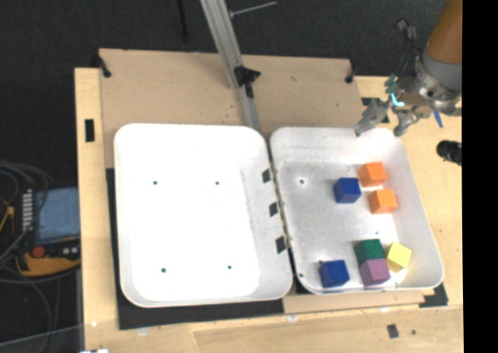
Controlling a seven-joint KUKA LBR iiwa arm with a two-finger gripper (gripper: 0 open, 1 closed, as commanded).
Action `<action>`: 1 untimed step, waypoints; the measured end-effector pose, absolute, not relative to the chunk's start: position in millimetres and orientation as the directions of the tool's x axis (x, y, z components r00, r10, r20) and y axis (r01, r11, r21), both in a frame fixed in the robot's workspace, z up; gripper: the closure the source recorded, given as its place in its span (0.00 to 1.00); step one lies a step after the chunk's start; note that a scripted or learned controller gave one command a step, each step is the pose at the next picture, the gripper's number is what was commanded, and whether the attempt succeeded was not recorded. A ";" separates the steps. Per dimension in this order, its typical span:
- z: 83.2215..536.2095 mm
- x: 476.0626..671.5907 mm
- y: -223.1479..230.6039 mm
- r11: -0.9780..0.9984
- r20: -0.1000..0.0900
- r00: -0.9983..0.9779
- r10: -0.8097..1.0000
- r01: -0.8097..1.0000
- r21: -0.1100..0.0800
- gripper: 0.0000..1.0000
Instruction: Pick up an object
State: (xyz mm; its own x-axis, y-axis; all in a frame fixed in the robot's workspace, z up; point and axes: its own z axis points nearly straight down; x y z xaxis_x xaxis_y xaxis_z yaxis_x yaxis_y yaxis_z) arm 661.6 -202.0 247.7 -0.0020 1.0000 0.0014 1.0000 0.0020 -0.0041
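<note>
My gripper (385,120) hangs over the far right corner of the right bin (311,153), fingers spread apart and nothing between them. Below it in that bin lie two orange cubes (373,173) (383,200) and a blue cube (347,190) beside them. Near the front edge sit a second blue cube (334,273), a green cube (369,250), a purple cube (374,270) and a yellow cube (399,256), the last three touching one another.
The left bin (191,211) lies beside the right one, joined by black clips. A slanted metal pole (222,29) rises behind the bins. Cables and a blue box (54,215) sit off the bench to the left.
</note>
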 end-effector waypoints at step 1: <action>251.4 662.1 -203.2 0.005 -0.004 -0.005 1.000 1.000 0.000 0.00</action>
